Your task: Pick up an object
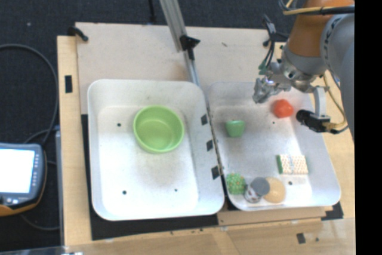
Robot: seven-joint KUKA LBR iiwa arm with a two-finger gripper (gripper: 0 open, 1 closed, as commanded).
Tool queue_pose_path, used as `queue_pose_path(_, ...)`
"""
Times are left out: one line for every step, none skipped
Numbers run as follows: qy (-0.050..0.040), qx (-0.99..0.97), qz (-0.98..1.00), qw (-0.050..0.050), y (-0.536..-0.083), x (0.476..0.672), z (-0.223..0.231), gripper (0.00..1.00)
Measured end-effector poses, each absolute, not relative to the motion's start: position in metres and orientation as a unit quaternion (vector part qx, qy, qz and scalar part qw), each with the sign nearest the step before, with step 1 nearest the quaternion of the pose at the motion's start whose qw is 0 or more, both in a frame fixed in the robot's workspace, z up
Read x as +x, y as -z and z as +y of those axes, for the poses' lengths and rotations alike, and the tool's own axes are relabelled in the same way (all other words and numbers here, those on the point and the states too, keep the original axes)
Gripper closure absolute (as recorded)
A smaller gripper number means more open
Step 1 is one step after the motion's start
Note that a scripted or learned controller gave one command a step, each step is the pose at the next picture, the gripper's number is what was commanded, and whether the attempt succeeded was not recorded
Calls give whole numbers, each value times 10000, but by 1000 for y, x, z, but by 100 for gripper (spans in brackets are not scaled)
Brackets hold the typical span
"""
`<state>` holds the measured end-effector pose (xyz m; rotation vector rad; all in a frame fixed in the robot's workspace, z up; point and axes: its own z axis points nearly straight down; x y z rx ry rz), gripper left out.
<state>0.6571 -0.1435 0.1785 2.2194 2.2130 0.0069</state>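
The gripper (261,94) is seen in the upper right of the frame, hanging over the far part of the right bin (316,155); whether its fingers are released or clenched cannot be told, and nothing is seen between them. An orange-red object (283,108) lies just to the right of it and slightly lower. A small green cup (235,128) sits near the bin's left side, towards the middle of the frame. A checkered block (292,163) lies lower right. Along the bin's near edge (lower centre-right) a green textured ball (236,183), a grey round object (258,188) and a tan round object (275,190) are grouped closely. In the left bin (113,188) a green bowl (158,128) stands upright.
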Motion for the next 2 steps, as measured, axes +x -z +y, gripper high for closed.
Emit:
queue_pose_path(-20, 7076, 7066, 40, -241, 659, -152, 100)
queue_pose_path(-11, 7060, 7082, 19, -265, 660, -153, 100)
